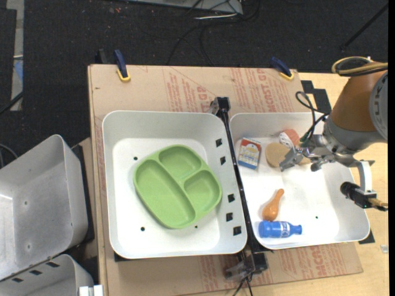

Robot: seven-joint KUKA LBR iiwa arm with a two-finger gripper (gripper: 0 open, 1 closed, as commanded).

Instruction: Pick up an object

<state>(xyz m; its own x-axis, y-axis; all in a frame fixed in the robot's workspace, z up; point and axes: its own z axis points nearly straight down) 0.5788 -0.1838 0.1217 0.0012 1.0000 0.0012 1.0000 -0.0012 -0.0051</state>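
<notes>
The gripper (290,160), finger state indeterminate, hovers in the right bin (345,227) beside the tan disc (273,155), the likely pick target.

A robotics lab or workshop. Two white bins (117,128) sit on a cardboard sheet (179,85) held to the bench by yellow clamps (123,71). Beyond the cardboard, loose cables (185,32) trail over dark carpet, and a grey robot arm (361,113) reaches over the bins.
</notes>
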